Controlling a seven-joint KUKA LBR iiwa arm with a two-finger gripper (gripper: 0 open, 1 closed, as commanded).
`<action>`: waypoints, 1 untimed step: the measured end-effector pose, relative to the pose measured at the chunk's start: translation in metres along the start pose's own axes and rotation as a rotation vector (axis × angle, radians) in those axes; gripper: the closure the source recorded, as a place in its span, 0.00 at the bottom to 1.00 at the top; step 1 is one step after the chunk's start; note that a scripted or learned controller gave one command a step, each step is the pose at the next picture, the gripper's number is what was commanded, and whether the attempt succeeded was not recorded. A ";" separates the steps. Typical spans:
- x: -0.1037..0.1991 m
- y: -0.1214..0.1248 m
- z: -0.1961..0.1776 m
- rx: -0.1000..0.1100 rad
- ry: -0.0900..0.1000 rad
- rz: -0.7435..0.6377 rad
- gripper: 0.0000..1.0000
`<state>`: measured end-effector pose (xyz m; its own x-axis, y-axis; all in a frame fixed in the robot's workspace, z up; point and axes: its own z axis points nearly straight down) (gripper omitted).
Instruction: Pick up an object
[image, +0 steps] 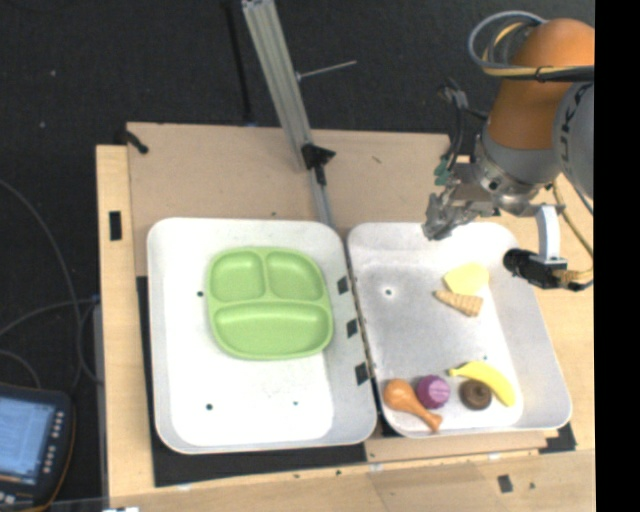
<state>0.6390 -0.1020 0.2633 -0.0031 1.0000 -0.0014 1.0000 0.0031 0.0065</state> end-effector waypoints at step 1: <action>0.056 -0.022 -0.003 0.005 0.003 -0.004 1.00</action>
<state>0.6166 -0.0463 0.2659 -0.0066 1.0000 0.0013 1.0000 0.0066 0.0012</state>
